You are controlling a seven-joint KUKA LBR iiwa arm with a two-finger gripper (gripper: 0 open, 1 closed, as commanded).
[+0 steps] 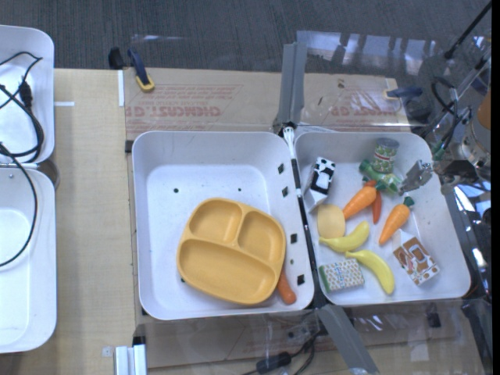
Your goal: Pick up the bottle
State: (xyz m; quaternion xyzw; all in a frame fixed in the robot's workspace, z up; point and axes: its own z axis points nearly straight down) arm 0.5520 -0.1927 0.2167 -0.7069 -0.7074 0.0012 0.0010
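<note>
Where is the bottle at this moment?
The bottle stands in the far part of the right bin, just behind the carrots. The gripper is close beside it, on its right in the camera view.

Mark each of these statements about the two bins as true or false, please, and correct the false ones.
1. The yellow divided plate lies in the left bin. True.
2. The bottle stands in the left bin. False: it is in the right bin, near its far edge.
3. Two bananas lie in the right bin. True.
4. The gripper holds the bottle between its fingers. False: it is beside the bottle, holding nothing.
</note>
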